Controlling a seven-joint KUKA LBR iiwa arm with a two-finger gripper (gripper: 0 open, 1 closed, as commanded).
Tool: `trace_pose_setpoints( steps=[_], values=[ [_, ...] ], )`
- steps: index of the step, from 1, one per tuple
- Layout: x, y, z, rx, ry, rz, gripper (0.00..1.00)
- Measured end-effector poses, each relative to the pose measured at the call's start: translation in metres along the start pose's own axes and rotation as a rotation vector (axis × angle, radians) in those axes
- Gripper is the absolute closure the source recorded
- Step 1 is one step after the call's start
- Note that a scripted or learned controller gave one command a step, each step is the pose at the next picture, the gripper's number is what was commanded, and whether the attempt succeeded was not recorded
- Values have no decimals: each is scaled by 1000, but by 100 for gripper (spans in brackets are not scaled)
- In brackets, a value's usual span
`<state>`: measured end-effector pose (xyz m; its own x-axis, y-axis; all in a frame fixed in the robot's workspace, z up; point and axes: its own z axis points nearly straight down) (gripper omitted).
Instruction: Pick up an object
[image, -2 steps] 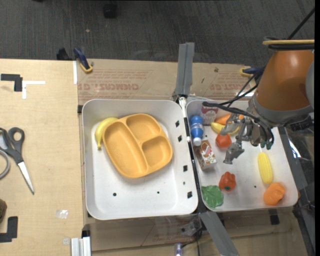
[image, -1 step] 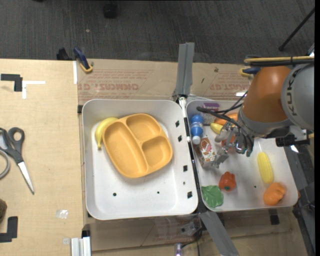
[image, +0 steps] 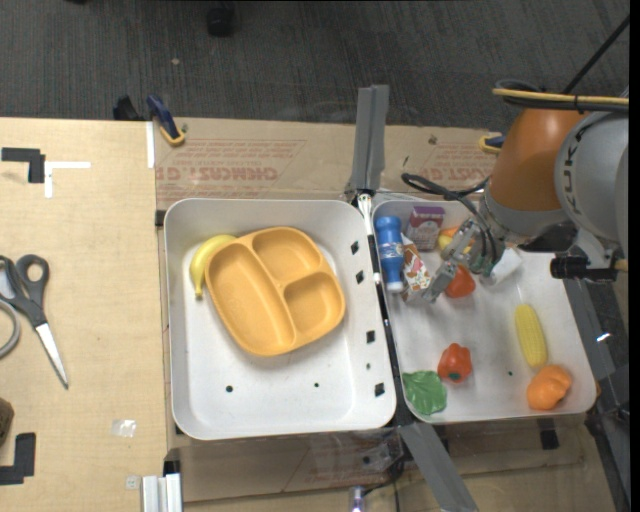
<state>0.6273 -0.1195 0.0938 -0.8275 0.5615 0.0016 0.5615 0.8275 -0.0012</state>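
— Grey and orange, the arm (image: 560, 160) reaches into the right bin (image: 480, 345), and the gripper (image: 452, 272) hangs low over that bin's upper part. How do the jaws stand?

— Hard to tell; the fingers blur against the clutter, so whether they are wide or narrow cannot be read. A red-orange object (image: 461, 284) lies right at their tips, touching or nearly so, but nothing shows plainly between them.

— What lies around the jaws?

— Just to their left, a blue bottle (image: 389, 252) and a printed packet (image: 415, 270). Behind them, a purple box (image: 427, 222). Below, a red pepper (image: 455, 362) and a green leafy piece (image: 425, 392). Toward the arm's side, a corn cob (image: 530, 335) and an orange fruit (image: 548, 387). Well left, in the left bin (image: 270, 410), a yellow divided plate (image: 275, 290) partly covers a banana (image: 205, 258).
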Motion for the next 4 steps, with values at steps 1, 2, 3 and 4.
trace_pose_setpoints(
  steps=[1,2,3,4],
  values=[
    [60,-36,2,-1,-3,-76,0],
    [32,-2,1,-2,-6,62,0],
    [68,-33,2,-1,-3,142,0],
    [-11,3,6,18,23,342,0]
  ],
)
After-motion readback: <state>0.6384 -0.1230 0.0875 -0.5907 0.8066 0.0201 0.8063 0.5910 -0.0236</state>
